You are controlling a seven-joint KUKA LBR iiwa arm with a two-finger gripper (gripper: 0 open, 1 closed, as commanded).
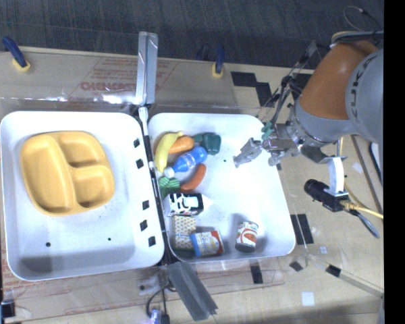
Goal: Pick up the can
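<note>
From my remote station I see the gripper (246,155) poised over the upper right part of the right bin (277,187), reaching in from the arm (337,93) on the right. The fingers appear slightly spread, and nothing sits between them; I report the jaws as open and empty.

The can (247,235) lies near the bin's front wall, well below the jaws and almost directly under them in the frame, well apart from them. It shows a red and white label and seems to lean a little rather than stand square. To its left, close by, lies a second container with a blue lid (206,242); beyond that, a patterned packet (183,227) and a black and white item (186,202).

Left of the jaws, at about their level, sits a cluster: banana (163,150), blue bottle (189,160), a red-orange piece (196,176) and a dark green item (209,142). None of these touches the gripper. Farther left, the left bin (27,248) holds a yellow tray (67,173).

Status: the pick is not yet done. The can rests untouched on the bin floor. In my judgement the approach is still outstanding: the gripper must travel toward the front wall, descend over the can, close, and lift. The neighbouring container leaves limited room on the can's left, and the wall crowds its front; I would flag both as risks for finger placement.
</note>
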